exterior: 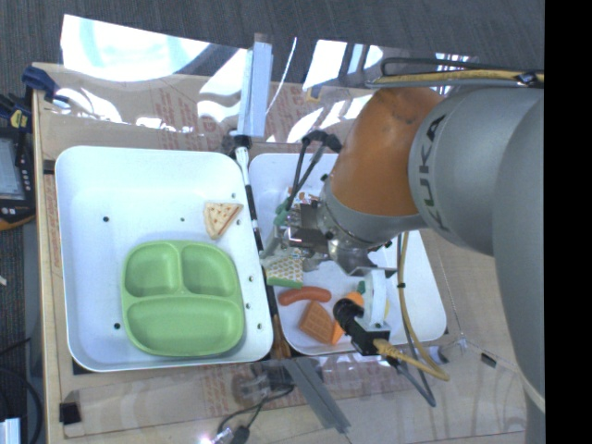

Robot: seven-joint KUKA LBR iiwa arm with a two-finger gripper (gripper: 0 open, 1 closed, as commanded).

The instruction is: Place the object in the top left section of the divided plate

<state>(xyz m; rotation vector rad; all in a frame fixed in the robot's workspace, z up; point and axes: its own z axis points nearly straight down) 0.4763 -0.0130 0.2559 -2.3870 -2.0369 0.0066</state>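
Plate (181,296) sits in left bin | jaws (294,239) far right of plate, over waffle (285,268) | jaws' grip: cannot tell

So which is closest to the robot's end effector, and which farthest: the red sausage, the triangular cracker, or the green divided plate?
Measured from the end effector, over the right bin, in the camera view:
1. Red sausage, right bin, just below it.
2. Triangular cracker, left bin, above the plate.
3. Green divided plate, lower part of the left bin, judged by its middle.
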